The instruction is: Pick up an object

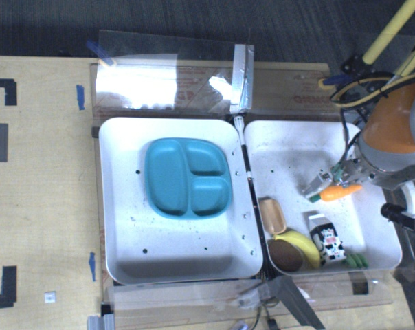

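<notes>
1. The arm's fingers (323,183) hang low in the right bin (290,139); whether they are released or clenched cannot be told.
2. A carrot (339,192) lies touching or just beside the fingers, on their near side.
3. Farther toward the front from the fingers sit a banana (298,245), a small black-and-white toy (328,240) and a tan piece (273,215).
4. Well away from the fingers, a blue divided plate (188,177) rests in the left bin (118,184).
</notes>
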Robot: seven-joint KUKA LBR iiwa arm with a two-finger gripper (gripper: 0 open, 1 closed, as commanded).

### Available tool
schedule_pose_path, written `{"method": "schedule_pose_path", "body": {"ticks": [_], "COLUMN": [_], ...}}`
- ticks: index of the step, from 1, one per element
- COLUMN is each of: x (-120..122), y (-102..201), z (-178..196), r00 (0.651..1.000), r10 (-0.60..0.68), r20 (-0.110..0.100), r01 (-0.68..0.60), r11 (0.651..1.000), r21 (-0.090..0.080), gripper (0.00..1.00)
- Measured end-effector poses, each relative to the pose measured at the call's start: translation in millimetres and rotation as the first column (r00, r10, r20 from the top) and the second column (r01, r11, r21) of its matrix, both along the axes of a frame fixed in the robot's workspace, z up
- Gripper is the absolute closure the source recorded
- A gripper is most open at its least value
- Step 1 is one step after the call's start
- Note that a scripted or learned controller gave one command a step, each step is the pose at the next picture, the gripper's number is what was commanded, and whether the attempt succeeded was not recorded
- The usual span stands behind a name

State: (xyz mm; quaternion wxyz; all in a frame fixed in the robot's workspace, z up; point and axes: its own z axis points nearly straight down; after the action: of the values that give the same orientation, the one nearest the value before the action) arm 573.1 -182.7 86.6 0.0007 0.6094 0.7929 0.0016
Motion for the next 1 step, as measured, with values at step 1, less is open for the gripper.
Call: {"method": "schedule_pose_path", "body": {"ticks": [1], "x": [-48.2], "y": [24.9], "z": [0.6], "r00": [0.963], "r10": [-0.27], "r20": [0.002], "r01": [0.27], "r11": [0.963], "r21": [0.0], "gripper": [0.0]}}
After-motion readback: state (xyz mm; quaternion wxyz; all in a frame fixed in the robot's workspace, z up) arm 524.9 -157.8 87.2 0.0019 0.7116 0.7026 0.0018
